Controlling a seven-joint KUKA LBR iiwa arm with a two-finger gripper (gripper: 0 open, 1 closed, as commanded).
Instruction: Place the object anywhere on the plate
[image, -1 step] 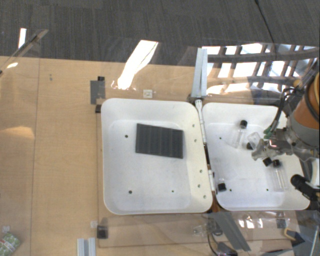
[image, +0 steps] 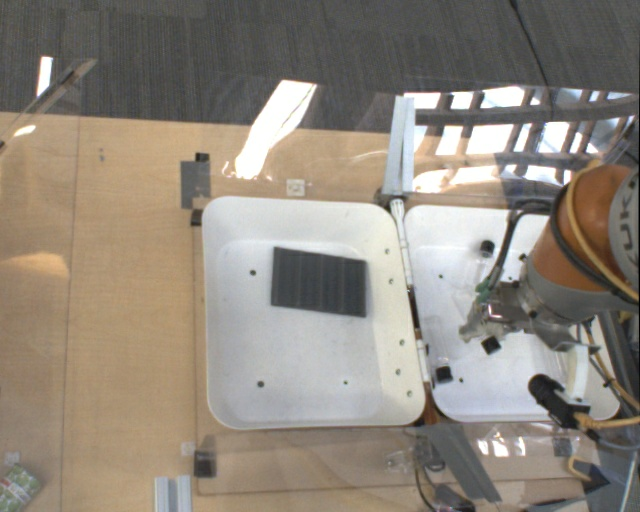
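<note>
You had the pale wooden worktop carrying two shallow white bins side by side. The left bin filled the middle of the frame and the right bin sat touching it on the right.

The arm came in from the right edge, its orange band above the wrist, and hung over the right bin.

The left bin held the dark ribbed plate, a flat rectangle lying in the bin's upper middle.

The end effector sat low over the middle of the right bin. You could not tell whether it was spread or pressed together, and nothing was visibly pinched in it.

The right bin held three small dark items. The nearest black piece lay just below the end effector and was probably your target. The upper black piece lay near the bin's top, and the lower black piece lay by the dividing wall.

To do the pick well, you would have centred over the nearest piece, closed squarely, lifted clear of the shared wall, then carried it left onto the plate.
</note>
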